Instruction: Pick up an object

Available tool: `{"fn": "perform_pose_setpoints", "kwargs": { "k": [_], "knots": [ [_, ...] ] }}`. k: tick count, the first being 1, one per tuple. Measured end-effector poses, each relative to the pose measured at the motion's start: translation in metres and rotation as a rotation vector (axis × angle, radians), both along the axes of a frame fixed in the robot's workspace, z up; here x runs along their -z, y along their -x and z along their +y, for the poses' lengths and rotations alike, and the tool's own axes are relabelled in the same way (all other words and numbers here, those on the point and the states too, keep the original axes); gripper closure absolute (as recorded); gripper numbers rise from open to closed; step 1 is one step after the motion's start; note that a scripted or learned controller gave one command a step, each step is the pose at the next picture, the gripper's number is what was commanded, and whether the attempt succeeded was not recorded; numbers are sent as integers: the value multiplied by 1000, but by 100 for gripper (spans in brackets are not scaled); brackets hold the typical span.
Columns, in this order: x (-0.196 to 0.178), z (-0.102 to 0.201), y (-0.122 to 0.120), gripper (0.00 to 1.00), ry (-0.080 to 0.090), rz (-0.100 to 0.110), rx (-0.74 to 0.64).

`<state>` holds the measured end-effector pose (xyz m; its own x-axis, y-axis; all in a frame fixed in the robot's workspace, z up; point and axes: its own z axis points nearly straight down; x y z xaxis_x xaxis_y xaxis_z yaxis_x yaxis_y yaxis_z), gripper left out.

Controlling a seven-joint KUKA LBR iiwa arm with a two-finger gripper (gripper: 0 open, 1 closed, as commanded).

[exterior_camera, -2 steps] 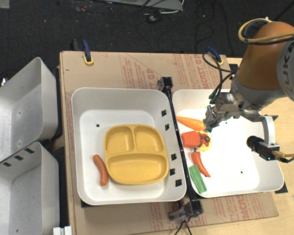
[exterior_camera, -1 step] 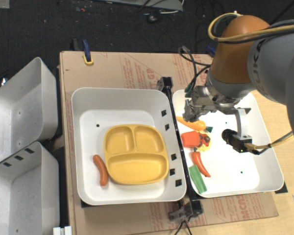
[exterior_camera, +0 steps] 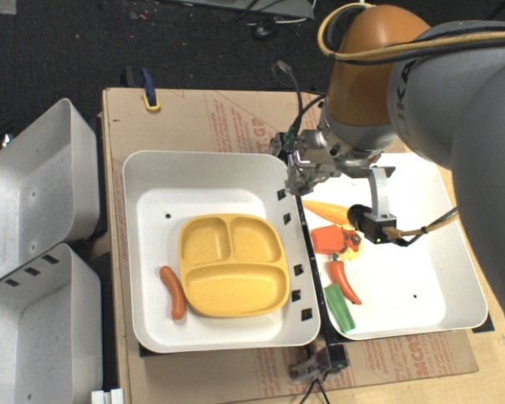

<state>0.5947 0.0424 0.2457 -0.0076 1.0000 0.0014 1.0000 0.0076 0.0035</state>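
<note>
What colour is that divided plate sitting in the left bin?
Yellow. The divided plate shows plainly in the camera view, lying in the left bin beside a sausage.

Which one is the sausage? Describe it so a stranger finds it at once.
Look in the left bin, which holds a yellow divided plate. The sausage lies on the bin floor beside the plate's left edge. It is the lone reddish-orange thing in that bin.
</note>
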Motion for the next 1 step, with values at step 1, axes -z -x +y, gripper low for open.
{"fn": "perform_pose_setpoints", "kwargs": {
  "k": [1],
  "knots": [
    [14,54,-21,100,1,1,0]
  ]
}}
